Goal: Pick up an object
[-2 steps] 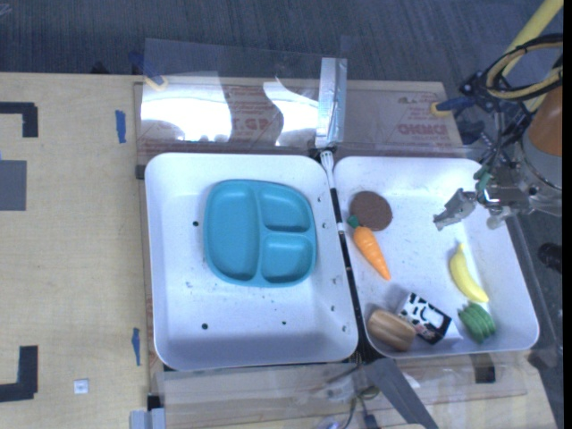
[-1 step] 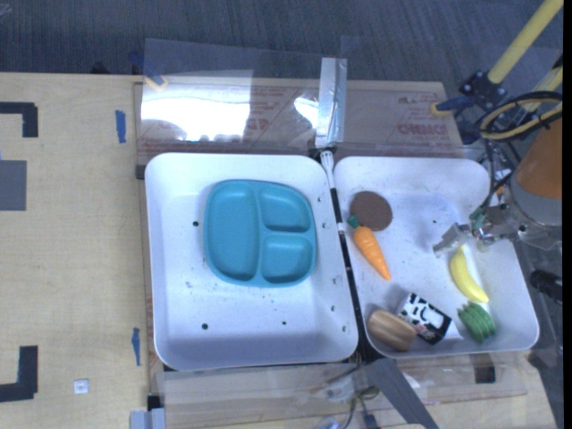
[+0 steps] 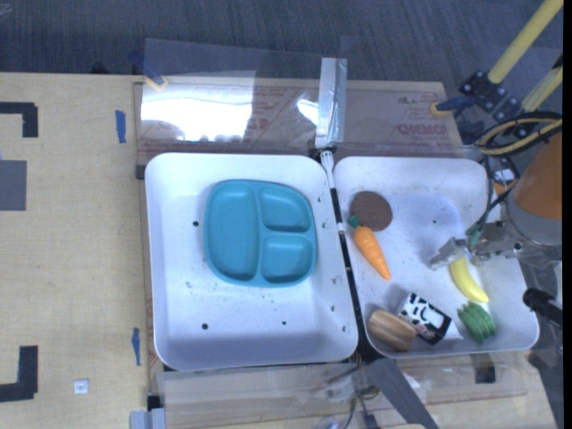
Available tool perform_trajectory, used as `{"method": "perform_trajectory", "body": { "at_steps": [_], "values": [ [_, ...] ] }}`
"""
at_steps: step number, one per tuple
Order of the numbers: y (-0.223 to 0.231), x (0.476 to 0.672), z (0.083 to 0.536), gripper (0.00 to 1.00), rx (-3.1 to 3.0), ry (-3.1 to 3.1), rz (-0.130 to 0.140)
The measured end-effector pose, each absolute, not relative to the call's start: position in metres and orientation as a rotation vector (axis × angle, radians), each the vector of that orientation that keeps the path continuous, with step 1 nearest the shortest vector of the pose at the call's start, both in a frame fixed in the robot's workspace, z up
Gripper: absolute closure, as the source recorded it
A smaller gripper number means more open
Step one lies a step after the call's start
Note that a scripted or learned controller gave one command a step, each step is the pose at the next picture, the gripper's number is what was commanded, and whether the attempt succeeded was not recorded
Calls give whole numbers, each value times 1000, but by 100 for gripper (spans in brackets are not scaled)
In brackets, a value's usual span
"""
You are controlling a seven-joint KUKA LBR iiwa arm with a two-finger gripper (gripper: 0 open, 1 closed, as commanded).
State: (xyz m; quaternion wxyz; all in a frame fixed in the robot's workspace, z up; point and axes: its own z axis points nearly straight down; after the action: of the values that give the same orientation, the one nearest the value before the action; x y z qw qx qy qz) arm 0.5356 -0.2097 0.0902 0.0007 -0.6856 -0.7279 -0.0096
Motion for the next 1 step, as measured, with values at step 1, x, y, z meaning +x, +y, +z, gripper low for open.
{"method": "perform_trajectory", "body": {
  "at_steps": [1],
  "values": [
    [-219,508,134,0,-2081,-2359,-4]
  ]
}}
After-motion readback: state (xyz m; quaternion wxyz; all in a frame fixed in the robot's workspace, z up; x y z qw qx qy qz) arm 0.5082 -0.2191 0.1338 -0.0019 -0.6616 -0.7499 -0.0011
